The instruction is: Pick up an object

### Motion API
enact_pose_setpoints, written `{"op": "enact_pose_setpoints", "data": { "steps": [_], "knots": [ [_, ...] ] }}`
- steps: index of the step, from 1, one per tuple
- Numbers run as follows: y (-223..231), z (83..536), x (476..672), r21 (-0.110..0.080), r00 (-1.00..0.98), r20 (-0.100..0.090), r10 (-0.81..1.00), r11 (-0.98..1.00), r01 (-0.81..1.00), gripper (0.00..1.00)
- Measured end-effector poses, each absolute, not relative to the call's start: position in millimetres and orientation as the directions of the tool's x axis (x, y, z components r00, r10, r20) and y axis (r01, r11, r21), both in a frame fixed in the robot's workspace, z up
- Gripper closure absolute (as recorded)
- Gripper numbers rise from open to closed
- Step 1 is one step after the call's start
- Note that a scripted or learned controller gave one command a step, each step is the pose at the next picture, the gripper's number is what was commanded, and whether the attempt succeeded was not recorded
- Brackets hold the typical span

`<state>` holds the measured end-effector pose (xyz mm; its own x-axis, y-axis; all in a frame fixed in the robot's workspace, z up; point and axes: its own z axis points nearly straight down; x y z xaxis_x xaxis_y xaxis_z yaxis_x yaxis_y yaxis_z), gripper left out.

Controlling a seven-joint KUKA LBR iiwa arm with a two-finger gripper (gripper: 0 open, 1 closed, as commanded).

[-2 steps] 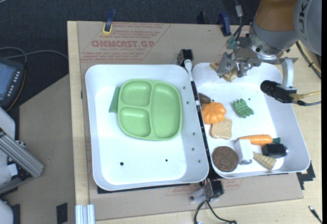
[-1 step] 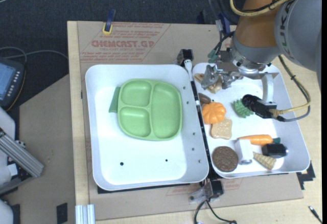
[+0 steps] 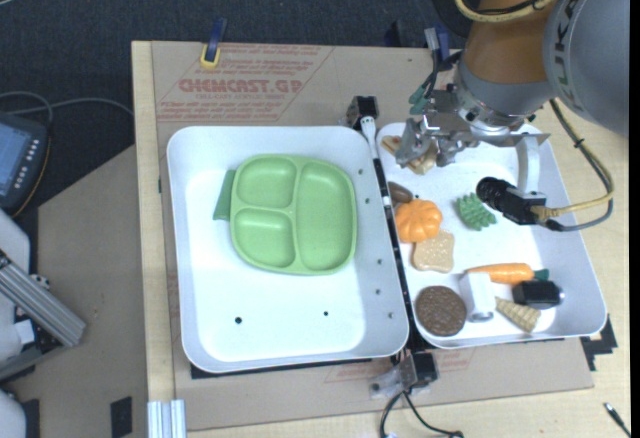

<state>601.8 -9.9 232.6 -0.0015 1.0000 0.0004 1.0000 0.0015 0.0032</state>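
The widest thing before you is the brown cardboard sheet [image 3: 250, 76] covering the bench, printed with red lettering; it runs under the gripper and out to every side of it. On it sit two shallow white plastic bins. The left-hand bin [image 3: 200, 256] lies to the view's left of the gripper, and the right-hand bin [image 3: 575, 266] is the one the gripper hangs over, at its far corner beside the wall the bins share.

The grey arm [image 3: 590, 36] (orange band above the wrist) comes in from the view's right and ends in the two-finger gripper [image 3: 425, 148]. You cannot tell whether it is open or closed, as its own metalwork hides the tip.

The light green divided plastic plate [image 3: 295, 214] lies alone in the left-hand bin, well to the view's left of the gripper.

The pickable pieces are all in the right-hand bin:
- a pale tan piece [image 3: 421, 164] directly below the gripper, partly hidden, so contact is unclear
- an orange toy pumpkin [image 3: 418, 219], near the gripper on the camera's side
- a brown round disc [image 3: 441, 310] at the near rim, well apart from the gripper
- an orange toy carrot [image 3: 500, 273], nearer the camera and to the view's right
- a tan bread-like slice [image 3: 434, 253] just past the pumpkin
- a green ridged piece [image 3: 477, 212], near and to the view's right
- a tan cone [image 3: 520, 314] at the near rim
- a small brown lump [image 3: 400, 193], just below the gripper against the shared wall
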Motion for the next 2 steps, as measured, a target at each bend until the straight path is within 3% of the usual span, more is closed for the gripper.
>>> {"op": "enact_pose_setpoints", "data": {
  "steps": [1, 2],
  "knots": [
    [-16, 215, 594.3, -0.004, 0.001, 0.000, 1.000, -0.001, 1.000, 1.00],
    [-15, 220, 608.4, 0.002, -0.001, 0.000, 1.000, 0.001, 1.000, 1.00]
  ]
}}
